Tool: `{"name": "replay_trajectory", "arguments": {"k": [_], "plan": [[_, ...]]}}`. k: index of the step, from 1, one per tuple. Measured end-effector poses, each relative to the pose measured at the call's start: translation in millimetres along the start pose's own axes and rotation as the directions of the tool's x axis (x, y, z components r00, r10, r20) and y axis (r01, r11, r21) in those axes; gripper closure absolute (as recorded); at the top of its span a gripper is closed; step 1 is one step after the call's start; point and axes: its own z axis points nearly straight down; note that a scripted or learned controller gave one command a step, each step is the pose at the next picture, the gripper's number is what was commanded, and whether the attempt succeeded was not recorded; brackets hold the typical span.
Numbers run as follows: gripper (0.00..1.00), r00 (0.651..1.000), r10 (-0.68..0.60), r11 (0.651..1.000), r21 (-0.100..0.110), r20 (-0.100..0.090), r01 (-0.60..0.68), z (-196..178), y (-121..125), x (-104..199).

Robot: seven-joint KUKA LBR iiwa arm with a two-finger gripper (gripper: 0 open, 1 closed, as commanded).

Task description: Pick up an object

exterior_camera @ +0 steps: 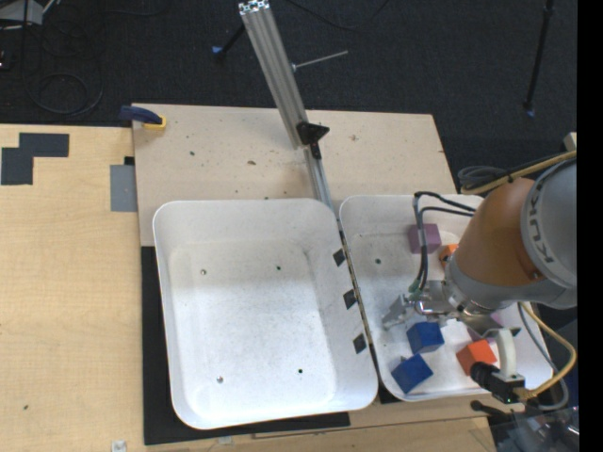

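From my remote station I see the arm (528, 243) reaching in from the right over the right bin (372, 224), its gripper (407, 311) low above the bin floor. Whether the tool is spread or pressed together, I cannot tell. A blue block (426, 335) lies just beside the gripper, on its near side, and a second blue block (411, 372) sits close to the front rim. An orange block (478, 352) lies to the right of these, and a purple block (423, 237) rests farther back, near the arm. The left bin (188, 224) stands alongside, touching the right one.
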Motion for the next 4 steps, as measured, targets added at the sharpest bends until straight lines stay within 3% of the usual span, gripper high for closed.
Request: {"name": "replay_trajectory", "arguments": {"k": [1, 2, 4], "plan": [[0.0, 1.0, 0.005, 1.0, -0.001, -0.001, -0.005, -0.2, 0.3, -0.9], [1.0, 1.0, 0.011, 1.0, 0.0, -0.002, -0.011, -9.9, 0.0, -1.5], [1.0, 1.0, -0.004, 1.0, -0.007, 0.002, 0.004, -133.6, 7.8, 1.4]]}}
